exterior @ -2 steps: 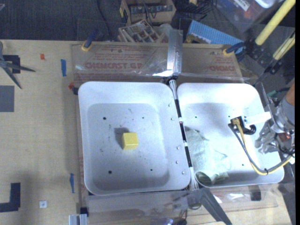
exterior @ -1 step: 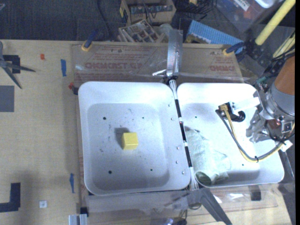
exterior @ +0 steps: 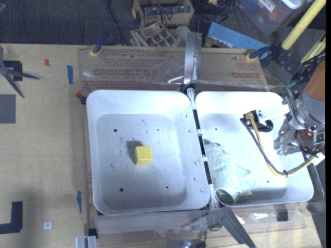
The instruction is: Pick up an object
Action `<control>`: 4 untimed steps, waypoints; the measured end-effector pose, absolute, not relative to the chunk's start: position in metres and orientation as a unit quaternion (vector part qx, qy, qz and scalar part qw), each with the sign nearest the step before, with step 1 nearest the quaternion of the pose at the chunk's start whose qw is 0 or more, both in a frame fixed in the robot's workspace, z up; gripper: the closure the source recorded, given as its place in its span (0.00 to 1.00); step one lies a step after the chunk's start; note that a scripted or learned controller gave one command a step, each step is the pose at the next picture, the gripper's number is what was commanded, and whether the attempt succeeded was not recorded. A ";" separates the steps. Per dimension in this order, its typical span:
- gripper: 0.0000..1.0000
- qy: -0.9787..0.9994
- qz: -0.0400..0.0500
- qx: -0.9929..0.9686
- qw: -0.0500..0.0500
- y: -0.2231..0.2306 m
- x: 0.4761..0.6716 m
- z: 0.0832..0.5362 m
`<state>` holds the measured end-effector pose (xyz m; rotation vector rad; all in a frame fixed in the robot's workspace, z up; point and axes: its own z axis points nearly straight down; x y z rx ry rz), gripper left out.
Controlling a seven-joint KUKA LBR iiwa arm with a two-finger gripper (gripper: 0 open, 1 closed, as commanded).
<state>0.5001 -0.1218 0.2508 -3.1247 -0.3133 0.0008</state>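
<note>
Reaching in from the right of the camera view, the grey arm with its orange band is hanging over the right-hand side of the right bin point(exterior: 295, 192), its gripper point(exterior: 288, 141) pointing down above the white floor there. Whether the gripper is apart or together cannot be told from this angle, and nothing is showing in its grasp. A yellow cable point(exterior: 266, 156) is looping from a small fitting near the far middle of that bin down and round towards the wrist. A rolled pale cloth point(exterior: 227, 177) is lying in the near left part of the same bin, close against the divider, its open end facing the near rim. In the left bin point(exterior: 98, 138), a small yellow block point(exterior: 143, 155) is sitting alone near the middle of the floor, well apart from the arm and casting a short shadow to its far left. Beyond both bins, a taped sheet of brown cardboard point(exterior: 139, 68) is lying flat on the bench.
</note>
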 end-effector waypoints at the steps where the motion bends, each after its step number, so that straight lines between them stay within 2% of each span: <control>1: 1.00 -0.098 0.000 -0.995 0.001 -0.123 0.500 0.260; 2: 1.00 -0.099 0.002 -0.995 0.001 -0.102 0.492 0.236; 3: 1.00 -0.097 0.001 -0.995 0.001 -0.104 0.493 0.246; 4: 0.00 -0.097 0.001 -0.995 0.001 -0.104 0.493 0.246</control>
